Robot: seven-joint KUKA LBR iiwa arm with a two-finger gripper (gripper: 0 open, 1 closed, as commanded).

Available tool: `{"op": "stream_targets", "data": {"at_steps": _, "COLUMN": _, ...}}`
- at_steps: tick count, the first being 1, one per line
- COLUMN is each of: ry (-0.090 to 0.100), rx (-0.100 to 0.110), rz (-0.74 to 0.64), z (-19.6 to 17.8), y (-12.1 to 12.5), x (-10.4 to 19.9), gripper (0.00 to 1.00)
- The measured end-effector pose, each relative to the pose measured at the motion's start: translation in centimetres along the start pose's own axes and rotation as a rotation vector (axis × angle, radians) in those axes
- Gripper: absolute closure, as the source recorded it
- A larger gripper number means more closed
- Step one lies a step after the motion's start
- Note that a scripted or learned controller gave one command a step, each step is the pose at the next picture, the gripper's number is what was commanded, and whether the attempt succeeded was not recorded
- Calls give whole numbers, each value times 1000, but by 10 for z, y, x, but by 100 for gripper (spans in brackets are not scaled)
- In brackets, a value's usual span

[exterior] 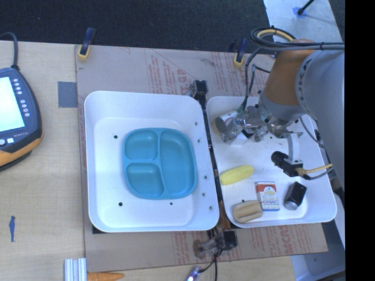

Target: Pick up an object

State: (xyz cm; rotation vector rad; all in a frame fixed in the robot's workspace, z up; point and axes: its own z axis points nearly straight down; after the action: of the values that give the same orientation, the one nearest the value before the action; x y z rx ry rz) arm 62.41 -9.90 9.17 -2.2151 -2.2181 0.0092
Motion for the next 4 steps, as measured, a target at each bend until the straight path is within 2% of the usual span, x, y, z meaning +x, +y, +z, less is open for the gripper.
{"op": "stream_targets", "data": {"at_steps": 1, "ry": -1, "rx": -4, "rz": -4, "z": 1, "y": -79, "x": -3, "gripper": 0}}
{"op": "stream_targets", "data": {"at_steps": 2, "ry": -2, "rx": -5, "rz": -3, "z": 2, "y": -147, "x": -41, "gripper": 0}}
{"op": "stream_targets", "data": {"at_steps": 3, "ry": -1, "rx": -5, "rz": -6, "z": 1, "y": -70, "x": -7, "gripper": 0}}
{"op": "stream_targets", "data": {"at_steps": 4, "ry": 0, "rx": -6, "rz": -3, "z": 0, "y": -29, "x": -33, "gripper": 0}}
